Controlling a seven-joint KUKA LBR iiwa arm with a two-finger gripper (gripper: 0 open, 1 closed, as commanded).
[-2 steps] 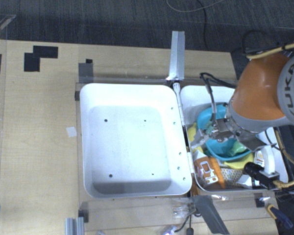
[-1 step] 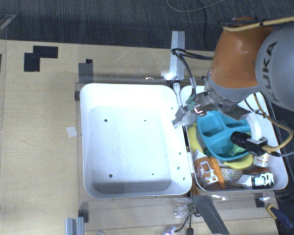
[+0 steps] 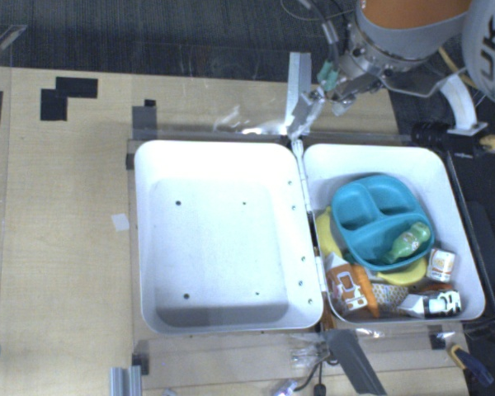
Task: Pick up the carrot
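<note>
The job looks barely begun, if at all. The arm [image 3: 412, 7] sits high at the top right, and its pincer [image 3: 334, 85] hangs above the far rim where the two bins meet, over the bench [image 3: 58, 221] and not down among the objects. Nothing shows between its fingers, and whether they are apart or together cannot be told at this size and angle. The carrot is hard to make out: an orange shape [image 3: 365, 291] lies at the near end of the right bin [image 3: 371, 157], partly tucked under a brown printed packet [image 3: 344, 285] and the edge of a yellow plate [image 3: 400, 275]; it may be the carrot, but that is a guess. A blue divided dish [image 3: 371, 209] with a green item [image 3: 408, 242] lies on the plate. The left bin [image 3: 214, 155] sits alongside. Still to come, by this reckoning: travel over the right bin, descent, grasp and lift.
</note>
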